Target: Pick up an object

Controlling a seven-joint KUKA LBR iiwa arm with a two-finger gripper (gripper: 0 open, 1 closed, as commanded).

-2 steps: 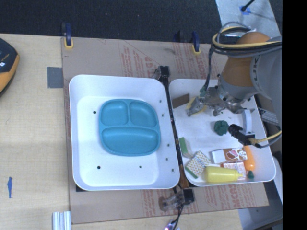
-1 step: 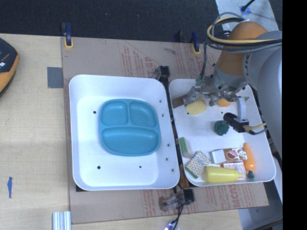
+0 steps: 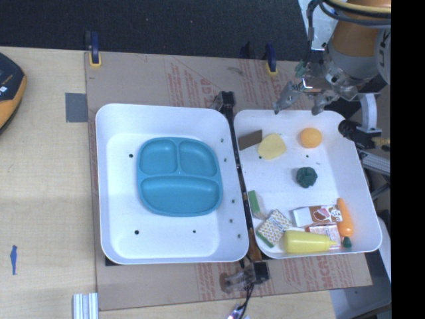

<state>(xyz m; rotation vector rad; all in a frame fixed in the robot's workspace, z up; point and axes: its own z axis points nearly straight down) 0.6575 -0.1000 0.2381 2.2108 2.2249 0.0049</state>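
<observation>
Overhead view of two white bins side by side. The left bin (image 3: 109, 178) holds a blue divided plate (image 3: 179, 176). The right bin (image 3: 362, 178) holds the candidates: a pale yellow piece (image 3: 271, 146), an orange ball (image 3: 309, 137), a dark green lump (image 3: 306, 176), and, crowded at the near edge, small cartons (image 3: 317, 216), a yellow bottle (image 3: 307, 242) and a carrot (image 3: 344, 218). The gripper (image 3: 302, 98) hovers above the bin's far rim, jaws spread and empty. The approach seems under way; next it likely needs to descend onto one isolated item, clear of the rim.

Arm (image 3: 358, 18) cut off at top edge. Orange-black object (image 3: 10, 92) cropped at bench's left edge. Carton (image 3: 317, 216) print illegible.
</observation>
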